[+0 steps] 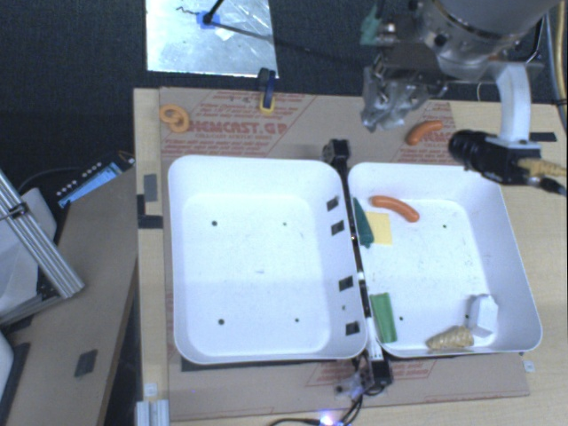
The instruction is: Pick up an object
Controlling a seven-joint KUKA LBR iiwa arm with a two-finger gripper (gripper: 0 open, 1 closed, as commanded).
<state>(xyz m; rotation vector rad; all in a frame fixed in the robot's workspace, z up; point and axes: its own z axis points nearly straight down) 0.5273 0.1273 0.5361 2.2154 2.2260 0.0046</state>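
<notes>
Left bin [257,264]: shallow, white, sitting on the cardboard-covered bench [231,127].

Pretzel-shaped ring [173,117]: orange-tan, lying on the cardboard beyond the left bin's far left corner.

Clamp [266,89]: blue and yellow, sitting at the far edge of the cardboard.

Right bin [497,264]: shallow, white, touching the left bin along a central divider. Contents, left to right:
- dark green strip [363,224], leaning along the left wall;
- yellow square [379,228], lying flat just beside that strip;
- green block [383,316], lying against the left wall near the front;
- orange sausage [394,207], elongated and slightly curved, lying near the far wall;
- tan lumpy piece [451,336], resting at the front wall, shape hard to make out;
- small white piece [482,312], blending into the bin, near the front right corner.

Gripper [383,114]: hanging above the cardboard beyond the right bin's far wall; finger spacing blurred, state cannot be told.

Second orange sausage [424,132]: lying on the cardboard outside the bin, just beside the gripper.
</notes>
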